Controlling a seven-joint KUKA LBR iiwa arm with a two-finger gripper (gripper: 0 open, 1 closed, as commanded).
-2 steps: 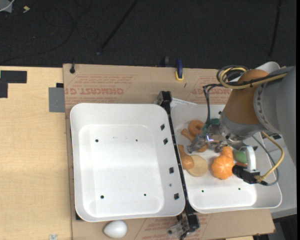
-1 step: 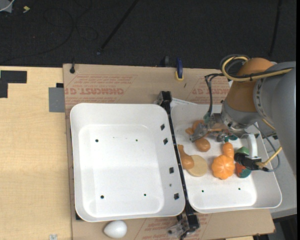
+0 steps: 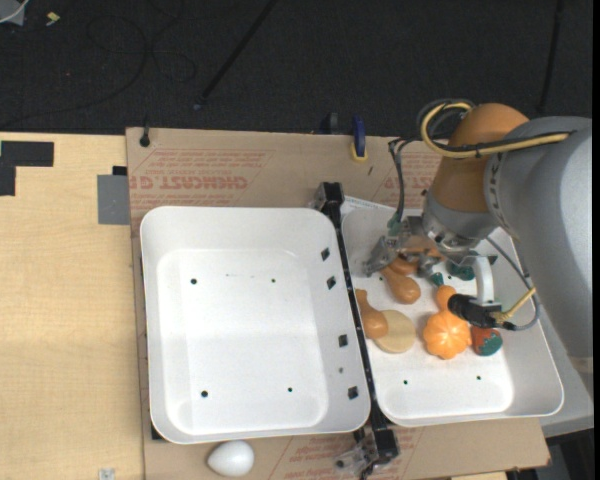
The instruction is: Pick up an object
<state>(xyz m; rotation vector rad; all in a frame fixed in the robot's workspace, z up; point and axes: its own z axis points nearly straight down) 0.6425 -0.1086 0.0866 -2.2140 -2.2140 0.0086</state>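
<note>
The end effector [image 3: 408, 251] sits low in the right bin [image 3: 460, 398], right of center frame, over a brown potato-like piece [image 3: 403, 288]. Whether it has clamped anything is impossible to tell. Nothing looks lifted, so the pick seems barely started. An orange fruit [image 3: 445, 336] sits nearby.

one fixed camera looks down at a slant from above the bench [image 3: 60, 298], far enough to take in both bins [image 3: 240, 408]; the arm [image 3: 540, 198] enters from the right.
</note>
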